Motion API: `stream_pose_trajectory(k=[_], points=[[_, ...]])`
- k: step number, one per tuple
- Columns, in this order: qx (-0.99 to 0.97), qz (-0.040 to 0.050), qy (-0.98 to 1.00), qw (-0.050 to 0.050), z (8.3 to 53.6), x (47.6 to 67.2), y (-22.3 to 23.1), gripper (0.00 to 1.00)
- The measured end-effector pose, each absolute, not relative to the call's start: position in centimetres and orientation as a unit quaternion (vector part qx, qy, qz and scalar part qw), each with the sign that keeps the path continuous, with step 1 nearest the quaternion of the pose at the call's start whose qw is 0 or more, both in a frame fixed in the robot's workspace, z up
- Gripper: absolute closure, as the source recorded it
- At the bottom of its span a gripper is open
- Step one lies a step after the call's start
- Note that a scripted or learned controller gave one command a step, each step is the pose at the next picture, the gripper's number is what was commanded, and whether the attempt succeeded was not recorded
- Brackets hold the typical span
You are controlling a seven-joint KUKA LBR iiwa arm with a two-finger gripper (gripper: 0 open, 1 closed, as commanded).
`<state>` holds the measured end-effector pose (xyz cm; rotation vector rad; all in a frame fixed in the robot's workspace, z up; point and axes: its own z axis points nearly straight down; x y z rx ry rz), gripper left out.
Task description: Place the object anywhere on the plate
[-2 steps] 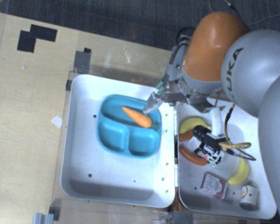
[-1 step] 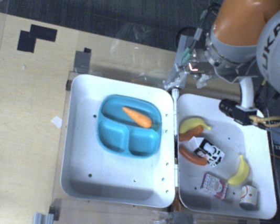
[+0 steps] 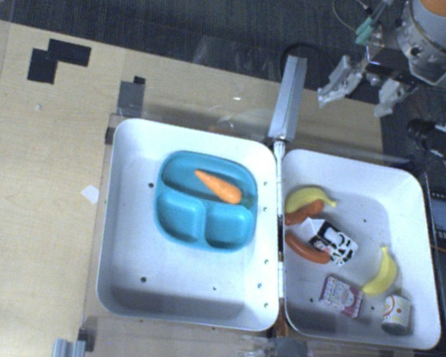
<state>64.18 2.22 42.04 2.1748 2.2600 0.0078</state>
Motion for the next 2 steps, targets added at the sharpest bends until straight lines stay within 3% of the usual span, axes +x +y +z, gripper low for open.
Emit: stream_pose_trajectory(k=[1, 2], points=[[0.781, 0.0022, 0.624, 0.002, 43.7, 66.9, -3.1, 0.0], [0.861, 0.0022, 0.508, 0.002, 43.7, 66.9, -7.1, 0.0]])
